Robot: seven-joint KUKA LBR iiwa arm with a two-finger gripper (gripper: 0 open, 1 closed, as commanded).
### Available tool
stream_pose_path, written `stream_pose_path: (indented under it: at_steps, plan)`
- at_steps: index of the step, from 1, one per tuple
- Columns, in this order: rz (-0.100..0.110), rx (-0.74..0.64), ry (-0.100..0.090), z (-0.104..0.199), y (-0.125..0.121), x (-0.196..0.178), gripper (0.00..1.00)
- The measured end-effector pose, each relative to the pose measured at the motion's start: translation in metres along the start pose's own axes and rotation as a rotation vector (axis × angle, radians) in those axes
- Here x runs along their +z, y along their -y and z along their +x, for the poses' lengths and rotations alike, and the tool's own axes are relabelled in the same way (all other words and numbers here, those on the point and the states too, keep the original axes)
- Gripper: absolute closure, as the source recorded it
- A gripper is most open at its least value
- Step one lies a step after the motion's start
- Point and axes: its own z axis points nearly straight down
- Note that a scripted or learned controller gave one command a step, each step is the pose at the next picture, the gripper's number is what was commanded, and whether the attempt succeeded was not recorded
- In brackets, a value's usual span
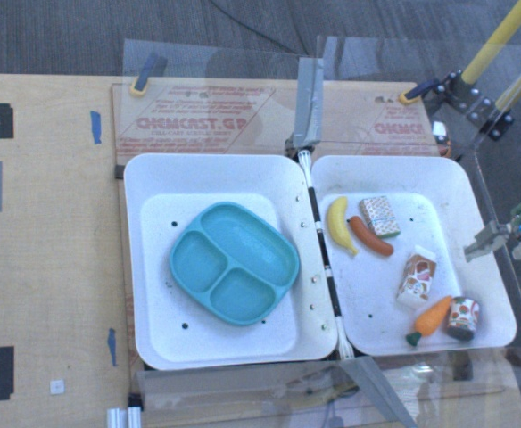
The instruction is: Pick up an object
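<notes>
Currently, left of the bin divider, a blue sectioned plate lies in the left bin. Right of the divider lie a banana, sausage, small box, carton, carrot and can. Furthest right, the hand hovers at the right bin's edge; its opening cannot be determined.

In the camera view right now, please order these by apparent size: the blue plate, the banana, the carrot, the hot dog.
1. blue plate, far the largest
2. banana
3. carrot and hot dog: they look alike, so I do not rank them.
</notes>
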Motion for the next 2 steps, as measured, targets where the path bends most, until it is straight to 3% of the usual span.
stream_pose_path:
  at_steps: [1, 2]
  plan:
    - [-0.004, 0.080, 0.003, 0.008, 0.002, -0.064, 0.00]
    - [0.000, 0.036, 0.001, 0.065, 0.002, 0.054, 0.00]
